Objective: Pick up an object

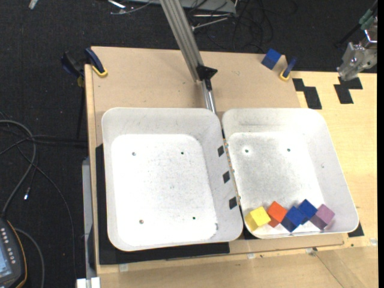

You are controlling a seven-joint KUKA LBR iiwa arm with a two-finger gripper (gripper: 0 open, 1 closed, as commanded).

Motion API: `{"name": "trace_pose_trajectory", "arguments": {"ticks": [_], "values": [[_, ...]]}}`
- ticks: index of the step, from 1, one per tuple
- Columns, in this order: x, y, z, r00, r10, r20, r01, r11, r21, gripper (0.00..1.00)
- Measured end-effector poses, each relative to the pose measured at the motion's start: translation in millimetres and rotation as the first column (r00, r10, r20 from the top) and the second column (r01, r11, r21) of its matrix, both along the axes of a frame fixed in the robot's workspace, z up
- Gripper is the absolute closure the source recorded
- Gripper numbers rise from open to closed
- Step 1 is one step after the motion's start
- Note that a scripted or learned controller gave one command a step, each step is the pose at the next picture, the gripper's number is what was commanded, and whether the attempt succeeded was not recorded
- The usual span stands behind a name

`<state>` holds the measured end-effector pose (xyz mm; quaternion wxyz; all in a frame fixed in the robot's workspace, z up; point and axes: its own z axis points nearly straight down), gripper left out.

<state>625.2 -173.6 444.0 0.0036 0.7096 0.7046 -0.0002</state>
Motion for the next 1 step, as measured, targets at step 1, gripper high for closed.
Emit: {"name": "trace_pose_trajectory", "arguments": {"ticks": [1], "values": [[53.1,-41.8,62.3,1.000,0.005,0.004,-0.005,1.000,-0.001,1.00]]}}
